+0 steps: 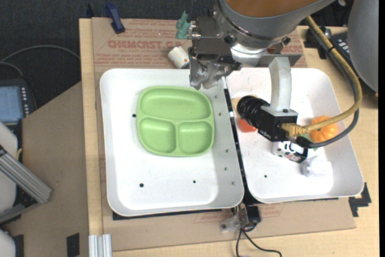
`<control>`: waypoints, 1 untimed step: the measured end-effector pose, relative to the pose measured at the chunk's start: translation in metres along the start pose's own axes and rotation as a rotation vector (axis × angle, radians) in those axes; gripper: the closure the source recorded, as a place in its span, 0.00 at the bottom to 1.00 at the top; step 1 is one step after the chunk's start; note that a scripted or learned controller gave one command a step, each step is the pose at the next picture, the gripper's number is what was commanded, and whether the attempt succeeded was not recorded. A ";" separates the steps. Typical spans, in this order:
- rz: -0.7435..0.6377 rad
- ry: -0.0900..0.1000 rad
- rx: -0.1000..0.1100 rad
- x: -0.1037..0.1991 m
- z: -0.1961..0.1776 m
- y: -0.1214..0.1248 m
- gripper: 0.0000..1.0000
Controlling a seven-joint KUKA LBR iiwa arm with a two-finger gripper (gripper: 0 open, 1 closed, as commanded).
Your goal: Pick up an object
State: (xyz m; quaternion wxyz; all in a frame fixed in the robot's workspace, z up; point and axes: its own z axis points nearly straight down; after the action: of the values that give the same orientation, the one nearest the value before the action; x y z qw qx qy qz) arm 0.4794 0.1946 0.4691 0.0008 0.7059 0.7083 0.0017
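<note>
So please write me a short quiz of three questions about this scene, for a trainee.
1. True or false: the green divided plate lies in the right bin.
2. How many compartments does the plate have?
3. The gripper is above: A) the far edge of the left bin, near the divide between the bins; B) the orange object; C) the cardboard.

Key: 1 false; 2 three; 3 A.

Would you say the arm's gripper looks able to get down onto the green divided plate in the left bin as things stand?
Probably yes. The gripper hangs by the top right corner of the green divided plate, which lies flat in the left bin with nothing on it and nothing beside it. A flat plate may be hard to grasp, though.
</note>
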 end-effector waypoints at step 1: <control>-0.001 0.001 -0.002 0.001 -0.010 0.000 1.00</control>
State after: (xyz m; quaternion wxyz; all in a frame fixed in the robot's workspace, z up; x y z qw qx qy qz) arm 0.4798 0.1953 0.4794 0.0013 0.7057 0.7085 0.0029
